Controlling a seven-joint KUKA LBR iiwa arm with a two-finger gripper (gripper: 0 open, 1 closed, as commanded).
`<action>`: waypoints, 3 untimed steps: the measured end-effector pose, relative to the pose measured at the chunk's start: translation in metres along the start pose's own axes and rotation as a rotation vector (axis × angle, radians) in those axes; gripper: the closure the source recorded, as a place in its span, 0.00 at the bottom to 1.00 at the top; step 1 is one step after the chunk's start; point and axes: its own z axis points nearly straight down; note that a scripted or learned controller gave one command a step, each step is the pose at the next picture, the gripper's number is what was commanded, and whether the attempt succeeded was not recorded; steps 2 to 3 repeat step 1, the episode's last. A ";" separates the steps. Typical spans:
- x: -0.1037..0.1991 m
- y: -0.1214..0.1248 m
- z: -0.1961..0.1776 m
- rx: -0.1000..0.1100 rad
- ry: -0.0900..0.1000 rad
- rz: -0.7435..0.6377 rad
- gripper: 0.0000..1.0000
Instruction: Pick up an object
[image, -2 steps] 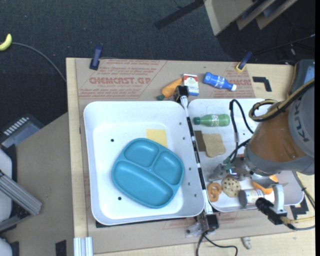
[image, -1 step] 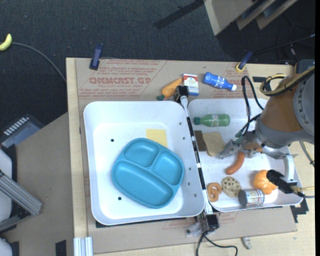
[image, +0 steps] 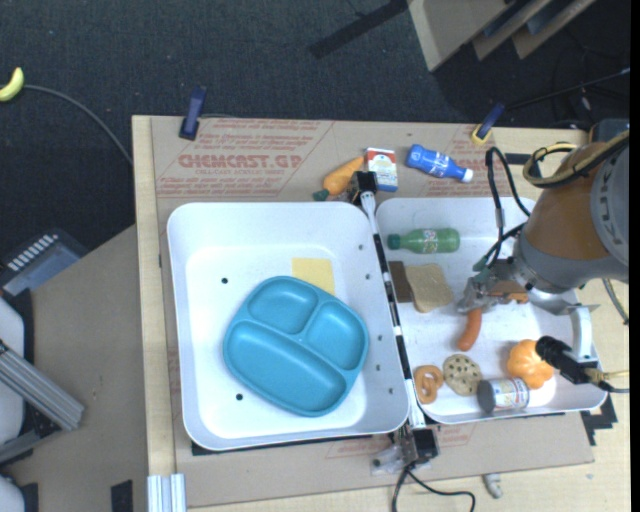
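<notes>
Dark carpet surrounds the counter (image: 250, 145), whose cardboard top carries two white bins. From the right, the grey arm (image: 575, 235) bends down into the right bin (image: 440, 210), its pincer (image: 483, 297) low at the top end of an orange hot dog (image: 471, 327); whether it is parted or together I cannot tell. Left of the right bin, the left bin (image: 200, 250) holds a blue divided plate (image: 295, 345).

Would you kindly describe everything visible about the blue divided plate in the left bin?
The blue plate is a light-blue, rounded-rectangle tray that looks like smooth plastic, split by raised ridges into three compartments: two smaller ones toward the far side and one long one nearer the camera. It lies flat and right side up on the floor of the left bin, turned at a slant to the bin's walls. A yellow slice sits at its far edge.
</notes>
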 end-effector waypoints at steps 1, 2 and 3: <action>0.089 -0.013 -0.090 0.002 0.002 -0.002 1.00; 0.089 -0.013 -0.090 0.002 0.002 -0.002 1.00; 0.089 -0.013 -0.090 0.002 0.002 -0.002 1.00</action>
